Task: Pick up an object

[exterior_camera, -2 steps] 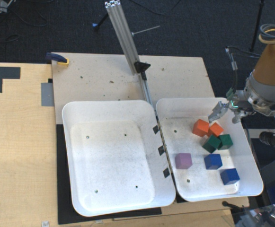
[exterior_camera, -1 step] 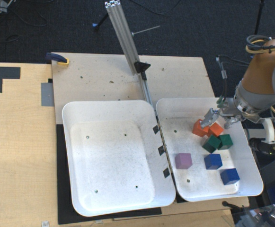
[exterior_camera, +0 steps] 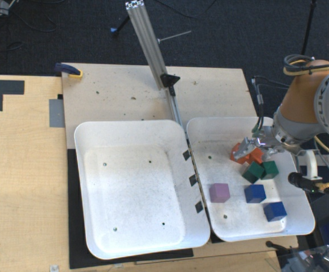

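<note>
Camera view: pincer (exterior_camera: 244, 151) low in right bin (exterior_camera: 232, 129), over orange block (exterior_camera: 251, 156); grip state cannot tell. Green blocks (exterior_camera: 260, 170) touching orange one, cluttering approach. Purple cube (exterior_camera: 219, 192), two blue cubes (exterior_camera: 255, 193) spread apart nearby. Left bin (exterior_camera: 96, 132) beside

Pale wooden worktop (exterior_camera: 119, 92), two shallow white bins side by side, left bin (exterior_camera: 131, 186), right bin (exterior_camera: 232, 135), small blue-and-yellow clamp (exterior_camera: 69, 70) at its far left corner
</note>
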